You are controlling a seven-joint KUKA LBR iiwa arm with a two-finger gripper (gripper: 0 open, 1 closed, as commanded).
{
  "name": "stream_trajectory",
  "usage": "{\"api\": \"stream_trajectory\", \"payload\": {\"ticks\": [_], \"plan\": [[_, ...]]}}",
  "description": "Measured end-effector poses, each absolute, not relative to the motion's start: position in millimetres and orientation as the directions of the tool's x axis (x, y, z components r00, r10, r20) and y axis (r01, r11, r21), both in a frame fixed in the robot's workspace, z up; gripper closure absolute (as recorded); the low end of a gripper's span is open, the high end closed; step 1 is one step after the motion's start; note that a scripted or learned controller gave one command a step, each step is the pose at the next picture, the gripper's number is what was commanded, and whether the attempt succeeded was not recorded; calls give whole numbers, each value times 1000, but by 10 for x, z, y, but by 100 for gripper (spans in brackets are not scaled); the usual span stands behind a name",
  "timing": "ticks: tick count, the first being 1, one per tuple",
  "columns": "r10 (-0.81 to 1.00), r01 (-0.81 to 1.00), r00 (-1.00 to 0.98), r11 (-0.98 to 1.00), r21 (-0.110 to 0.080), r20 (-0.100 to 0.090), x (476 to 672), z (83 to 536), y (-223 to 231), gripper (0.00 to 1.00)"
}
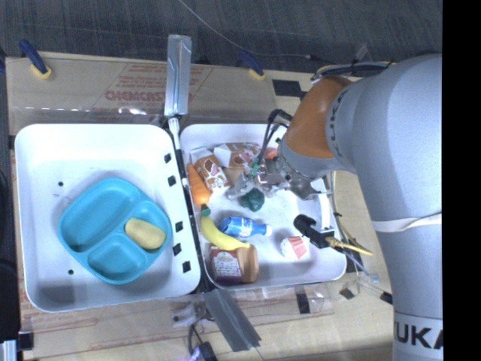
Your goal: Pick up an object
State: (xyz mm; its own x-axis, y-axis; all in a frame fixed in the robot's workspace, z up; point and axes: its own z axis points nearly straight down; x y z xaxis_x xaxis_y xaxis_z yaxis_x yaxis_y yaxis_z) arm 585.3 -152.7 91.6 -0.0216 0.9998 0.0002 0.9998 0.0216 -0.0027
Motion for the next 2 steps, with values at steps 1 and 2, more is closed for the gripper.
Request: {"api": "stream_trajectory", "payload": {"ticks": [1, 2], "plan": [[1000, 1000, -26, 26, -3, 1, 5858, 1018, -1522, 100], [999, 999, -43, 43, 5, 2, 6020, 1952, -740, 100]]}}
